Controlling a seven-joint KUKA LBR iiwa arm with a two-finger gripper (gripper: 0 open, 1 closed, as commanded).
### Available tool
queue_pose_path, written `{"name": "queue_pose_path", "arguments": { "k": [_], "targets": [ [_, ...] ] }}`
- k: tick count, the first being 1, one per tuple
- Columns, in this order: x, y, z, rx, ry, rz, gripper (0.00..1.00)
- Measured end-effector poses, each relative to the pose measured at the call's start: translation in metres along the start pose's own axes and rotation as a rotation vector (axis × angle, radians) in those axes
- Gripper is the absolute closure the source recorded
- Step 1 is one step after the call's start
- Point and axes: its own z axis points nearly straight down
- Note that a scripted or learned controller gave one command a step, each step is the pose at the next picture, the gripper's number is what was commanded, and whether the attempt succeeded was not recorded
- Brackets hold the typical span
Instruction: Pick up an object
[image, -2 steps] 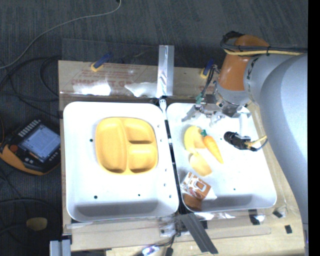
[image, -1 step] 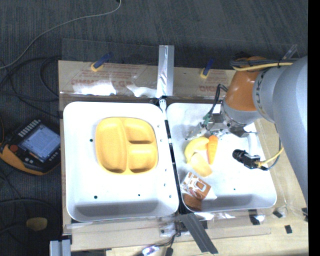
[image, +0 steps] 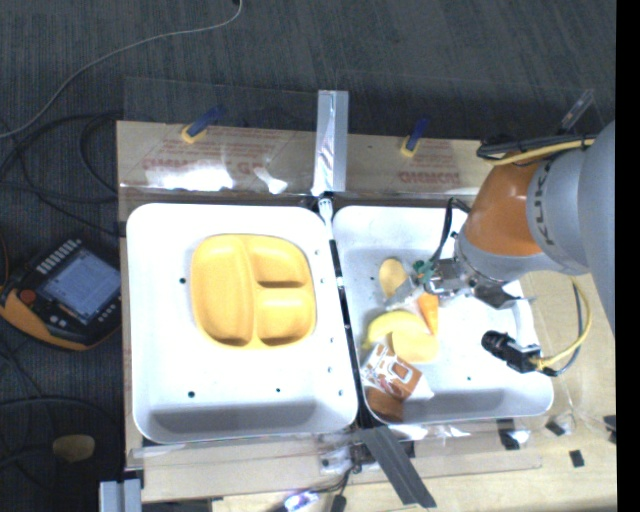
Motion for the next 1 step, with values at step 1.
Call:
{"name": "queue_pose_path", "arguments": {
  "k": [1],
  "targets": [
    [-0.0426, -0.0523, -0.0005, -0.001, -0.003, 0.065, 0.0]
  ]
}}
